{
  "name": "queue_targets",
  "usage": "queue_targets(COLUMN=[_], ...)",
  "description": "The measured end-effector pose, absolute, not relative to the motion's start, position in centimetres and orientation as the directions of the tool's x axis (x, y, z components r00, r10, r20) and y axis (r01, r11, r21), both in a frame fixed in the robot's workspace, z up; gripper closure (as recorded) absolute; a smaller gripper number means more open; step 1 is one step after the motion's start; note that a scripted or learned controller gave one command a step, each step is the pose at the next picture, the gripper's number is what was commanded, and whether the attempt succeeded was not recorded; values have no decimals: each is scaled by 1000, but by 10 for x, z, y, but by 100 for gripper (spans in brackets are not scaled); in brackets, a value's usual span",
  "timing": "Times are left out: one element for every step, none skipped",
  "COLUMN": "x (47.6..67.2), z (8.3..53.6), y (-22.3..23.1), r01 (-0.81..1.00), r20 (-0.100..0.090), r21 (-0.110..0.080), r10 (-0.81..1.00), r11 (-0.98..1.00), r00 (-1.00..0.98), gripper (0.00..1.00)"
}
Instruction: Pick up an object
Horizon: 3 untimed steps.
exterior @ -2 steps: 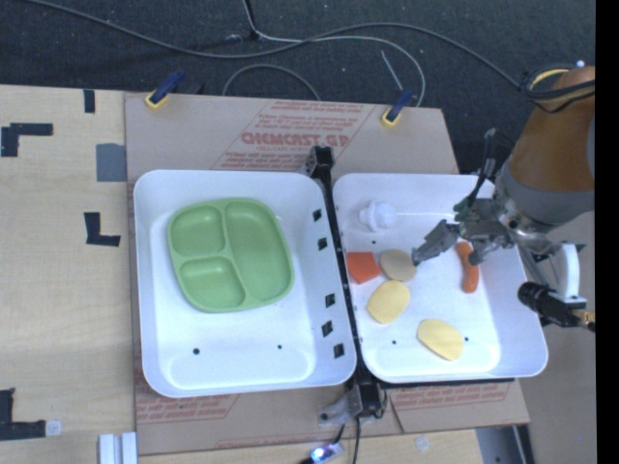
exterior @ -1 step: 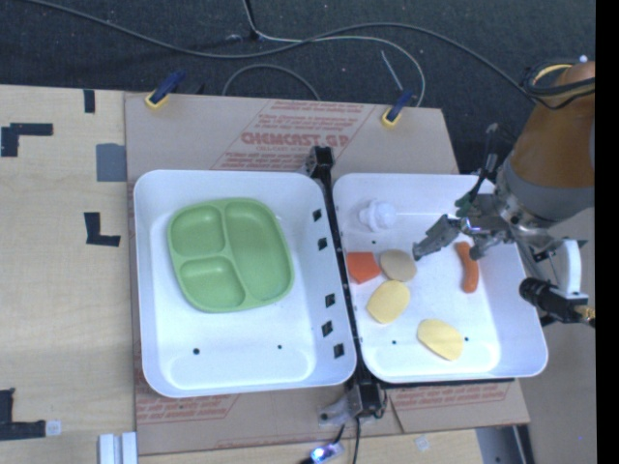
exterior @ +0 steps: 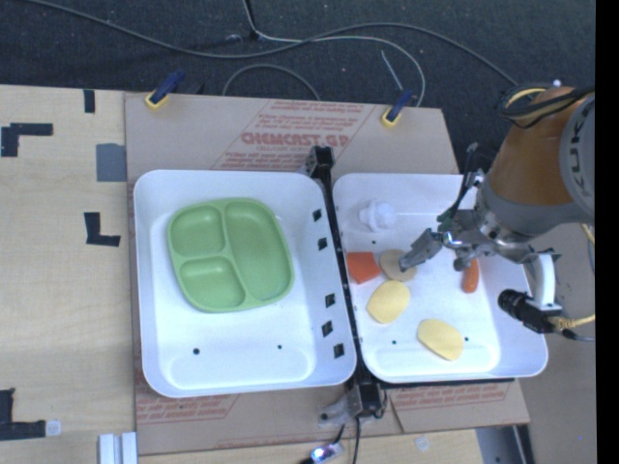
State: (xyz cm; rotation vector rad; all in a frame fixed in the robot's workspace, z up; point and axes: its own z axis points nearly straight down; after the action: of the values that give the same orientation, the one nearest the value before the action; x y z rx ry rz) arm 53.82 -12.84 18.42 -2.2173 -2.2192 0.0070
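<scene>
While the pincer hangs low in the right bin over a tan piece, I cannot tell its spread, and nothing looks lifted: orange block, two yellow pieces and carrot lie loose.

Two bins side by side on the table
Divided plate lies in the left bin; the right bin holds several small items.

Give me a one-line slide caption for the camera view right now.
KUKA arm's gripper low in the right bin over a tan piece, near two yellow pieces; green divided plate in the left bin.
</scene>
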Motion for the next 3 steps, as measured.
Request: queue_targets(x=[533,532,534], z=[140,86,100], y=[-126,-126,-125], r01=[1000,1000,1000], r20=[1,0,1], r21=[-7,-4,-2], r10=[1000,1000,1000], r11=[1,1,2], r00=[-1,-1,-2], gripper=[0,0,100])
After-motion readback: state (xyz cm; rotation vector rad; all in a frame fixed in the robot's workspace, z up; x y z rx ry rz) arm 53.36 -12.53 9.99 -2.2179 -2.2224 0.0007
